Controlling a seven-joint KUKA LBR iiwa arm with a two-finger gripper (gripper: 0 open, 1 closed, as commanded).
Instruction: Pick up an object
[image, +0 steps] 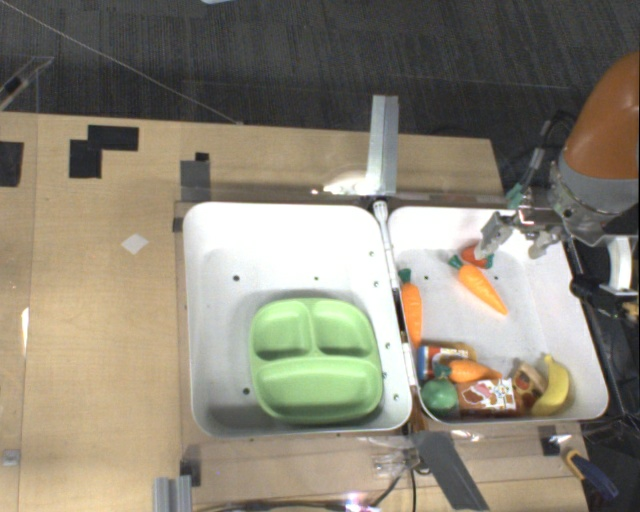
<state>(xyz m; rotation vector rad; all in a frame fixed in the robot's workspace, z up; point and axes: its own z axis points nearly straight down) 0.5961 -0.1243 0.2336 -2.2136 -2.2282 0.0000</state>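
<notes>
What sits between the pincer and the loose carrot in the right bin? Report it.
Nothing visible does. The pincer hangs over the right bin near its far side, and the carrot lies just below it on bare white floor, apart from the other toys piled at the bin's near edge.

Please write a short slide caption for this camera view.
Gripper open above a carrot in the right bin; green plate in the left.

The tabletop (90, 300) looks like matt pale wood. Both bins (220, 260) are smooth white plastic; the green tray (315, 357) is smooth, slightly glossy plastic.
</notes>
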